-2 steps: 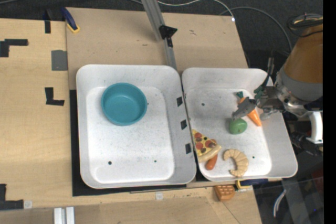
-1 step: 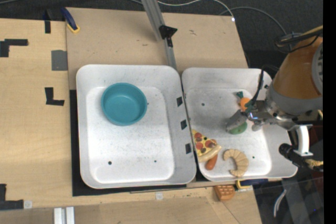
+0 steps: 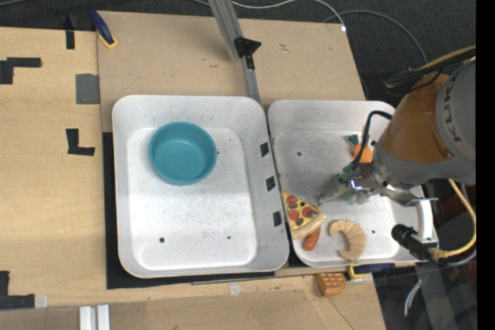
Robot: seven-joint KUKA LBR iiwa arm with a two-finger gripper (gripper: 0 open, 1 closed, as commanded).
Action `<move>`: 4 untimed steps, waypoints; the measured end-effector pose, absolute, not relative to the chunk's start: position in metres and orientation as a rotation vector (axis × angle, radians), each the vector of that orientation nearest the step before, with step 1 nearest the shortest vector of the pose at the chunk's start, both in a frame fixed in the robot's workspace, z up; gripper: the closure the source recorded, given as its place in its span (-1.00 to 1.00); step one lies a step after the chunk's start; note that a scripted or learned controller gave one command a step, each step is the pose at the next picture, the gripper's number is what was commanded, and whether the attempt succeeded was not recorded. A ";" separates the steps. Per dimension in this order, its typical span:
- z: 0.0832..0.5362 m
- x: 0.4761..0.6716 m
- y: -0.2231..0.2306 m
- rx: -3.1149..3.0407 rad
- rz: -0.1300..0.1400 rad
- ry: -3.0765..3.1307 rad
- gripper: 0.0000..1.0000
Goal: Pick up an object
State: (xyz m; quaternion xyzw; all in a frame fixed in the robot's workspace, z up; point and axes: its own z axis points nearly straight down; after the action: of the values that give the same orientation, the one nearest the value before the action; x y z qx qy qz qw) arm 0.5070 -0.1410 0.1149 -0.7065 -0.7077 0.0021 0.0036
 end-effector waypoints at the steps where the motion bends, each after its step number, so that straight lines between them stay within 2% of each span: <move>1: 0.127 0.508 -0.141 -2.216 0.003 -2.220 1.00; 3: 0.242 0.506 -0.128 -2.221 -0.004 -2.227 1.00; 4: 0.278 0.507 -0.128 -2.221 -0.002 -2.225 1.00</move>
State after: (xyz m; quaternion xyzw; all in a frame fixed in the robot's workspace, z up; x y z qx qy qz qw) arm 0.5068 -0.1282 0.2775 -0.7064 -0.7078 -0.0006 -0.0012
